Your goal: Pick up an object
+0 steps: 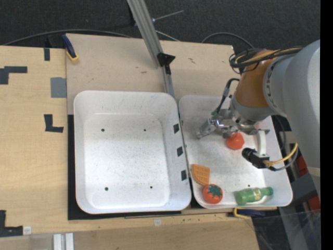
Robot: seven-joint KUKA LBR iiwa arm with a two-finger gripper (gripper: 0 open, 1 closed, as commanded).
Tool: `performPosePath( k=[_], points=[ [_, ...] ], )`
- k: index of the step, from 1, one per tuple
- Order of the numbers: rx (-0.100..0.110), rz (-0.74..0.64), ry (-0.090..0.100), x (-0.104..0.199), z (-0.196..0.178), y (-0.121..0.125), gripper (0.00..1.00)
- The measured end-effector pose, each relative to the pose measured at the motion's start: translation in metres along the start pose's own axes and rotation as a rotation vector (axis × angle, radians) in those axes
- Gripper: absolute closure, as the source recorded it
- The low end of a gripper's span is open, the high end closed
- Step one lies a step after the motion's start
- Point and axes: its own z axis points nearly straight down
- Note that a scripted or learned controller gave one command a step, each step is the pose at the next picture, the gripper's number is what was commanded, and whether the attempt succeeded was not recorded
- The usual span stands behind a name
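My gripper is low in the upper half of the right bin, under the grey arm with its orange band. A small orange-red round object lies just to the gripper's lower right, close against it; whether they touch is unclear. Toward the bin's front lie an orange wedge, a red tomato with a green top and a green bottle on its side.
The left bin stands beside the right one, their rims meeting in the middle. A slanted metal pole rises behind the bins. Cables and a black fitting hang off the arm over the right bin.
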Motion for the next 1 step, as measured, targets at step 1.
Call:
performPosePath(
  k=[1],
  points=[
    [-0.001, -0.001, 0.001, 0.0007, -0.0113, 0.0004, 1.00]
  ],
)
